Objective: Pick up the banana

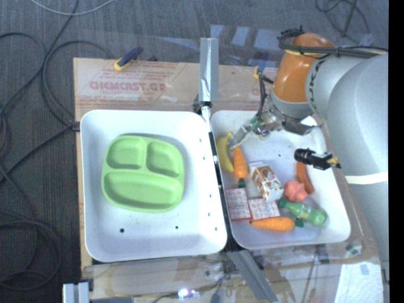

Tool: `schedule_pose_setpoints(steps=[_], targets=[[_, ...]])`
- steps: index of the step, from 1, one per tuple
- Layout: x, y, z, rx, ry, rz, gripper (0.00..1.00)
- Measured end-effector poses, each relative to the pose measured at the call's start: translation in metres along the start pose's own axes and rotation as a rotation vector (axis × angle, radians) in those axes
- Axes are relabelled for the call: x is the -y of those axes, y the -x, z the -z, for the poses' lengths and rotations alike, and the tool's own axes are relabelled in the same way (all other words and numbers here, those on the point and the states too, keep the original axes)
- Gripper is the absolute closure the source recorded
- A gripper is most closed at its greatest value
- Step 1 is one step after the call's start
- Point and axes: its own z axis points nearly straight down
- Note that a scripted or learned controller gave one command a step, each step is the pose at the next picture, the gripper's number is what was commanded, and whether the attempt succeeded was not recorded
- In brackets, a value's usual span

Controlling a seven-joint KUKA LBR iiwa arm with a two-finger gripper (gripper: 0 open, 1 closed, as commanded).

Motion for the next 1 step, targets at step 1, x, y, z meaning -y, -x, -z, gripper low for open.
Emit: schedule_pose_setpoints(steps=[1], targets=[[-0.0025,-0.0007,0.0089,0.001,0.007,-0.001,1.00]])
